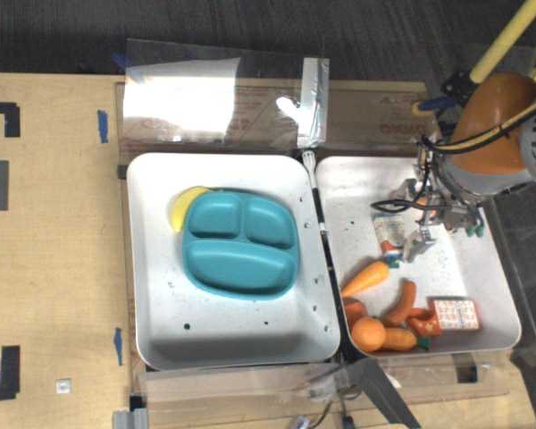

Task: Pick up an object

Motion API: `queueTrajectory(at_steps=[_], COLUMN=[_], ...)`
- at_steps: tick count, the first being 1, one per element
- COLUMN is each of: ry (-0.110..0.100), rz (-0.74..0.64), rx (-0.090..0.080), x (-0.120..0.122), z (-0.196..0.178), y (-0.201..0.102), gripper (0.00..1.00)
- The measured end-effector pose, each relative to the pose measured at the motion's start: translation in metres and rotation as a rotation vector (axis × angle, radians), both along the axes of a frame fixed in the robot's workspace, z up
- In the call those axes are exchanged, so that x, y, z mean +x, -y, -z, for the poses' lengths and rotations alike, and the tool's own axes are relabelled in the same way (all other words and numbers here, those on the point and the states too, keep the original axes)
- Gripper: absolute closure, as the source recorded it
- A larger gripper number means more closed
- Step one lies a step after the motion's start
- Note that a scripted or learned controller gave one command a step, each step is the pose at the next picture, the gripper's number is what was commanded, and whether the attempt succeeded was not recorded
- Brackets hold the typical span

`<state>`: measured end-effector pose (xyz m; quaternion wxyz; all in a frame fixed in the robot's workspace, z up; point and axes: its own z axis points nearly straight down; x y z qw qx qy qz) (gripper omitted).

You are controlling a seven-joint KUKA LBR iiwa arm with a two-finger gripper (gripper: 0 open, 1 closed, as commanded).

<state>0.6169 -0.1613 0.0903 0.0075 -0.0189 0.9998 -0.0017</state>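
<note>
Glossy teal plastic tray (241, 244)

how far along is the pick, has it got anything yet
Done: the gripper is down over the right bin, above the toy food. In hand: nothing visible between its fingers. Left: the carrot, the orange ball, the sausage and the small red box all lie on the bin floor, so grasp and lift remain.

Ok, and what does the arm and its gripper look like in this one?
The arm is grey with a rounded orange band above the wrist. Black and yellow cables loop along it. The gripper at its tip is a small cluster of dark and silvery metal parts with thin wires, seen over the right bin.
</note>
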Motion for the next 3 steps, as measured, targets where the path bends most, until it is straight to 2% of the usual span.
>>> queueTrajectory(at_steps=[1, 2, 3], ry=[-0.004, -0.002, 0.008], rz=[0.064, 0.223, 0.126], rx=[0.005, 0.005, 0.003], x=[-0.030, -0.065, -0.131], z=[0.001, 0.001, -0.004], y=[-0.056, -0.067, -0.053], gripper=[0.00, 0.00, 0.00])
